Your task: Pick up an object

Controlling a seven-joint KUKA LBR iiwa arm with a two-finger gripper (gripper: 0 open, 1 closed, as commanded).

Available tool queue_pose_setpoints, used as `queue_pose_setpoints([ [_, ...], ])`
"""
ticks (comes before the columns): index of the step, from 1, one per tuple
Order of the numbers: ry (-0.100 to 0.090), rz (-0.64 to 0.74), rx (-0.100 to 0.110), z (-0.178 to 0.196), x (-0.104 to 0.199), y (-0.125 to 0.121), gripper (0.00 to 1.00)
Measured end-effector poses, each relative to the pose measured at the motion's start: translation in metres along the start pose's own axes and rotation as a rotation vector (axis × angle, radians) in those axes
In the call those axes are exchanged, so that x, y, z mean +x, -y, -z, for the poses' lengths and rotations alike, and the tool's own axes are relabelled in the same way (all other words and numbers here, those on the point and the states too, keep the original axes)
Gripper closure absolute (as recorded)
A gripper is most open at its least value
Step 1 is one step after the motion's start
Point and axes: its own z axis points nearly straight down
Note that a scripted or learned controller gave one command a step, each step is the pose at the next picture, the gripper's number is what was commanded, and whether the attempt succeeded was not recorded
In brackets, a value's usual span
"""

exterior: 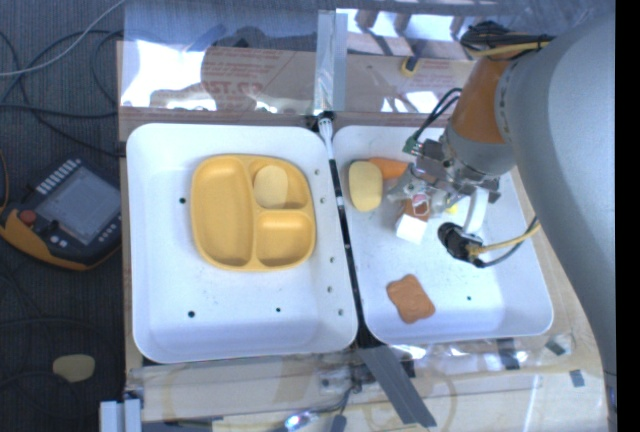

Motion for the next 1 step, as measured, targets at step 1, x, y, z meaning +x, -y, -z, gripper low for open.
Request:
queue_pose_setpoints([
  [1, 0.000, 0.071, -0.001, 0.1128, 0.0215, 0.0487, 1.00],
])
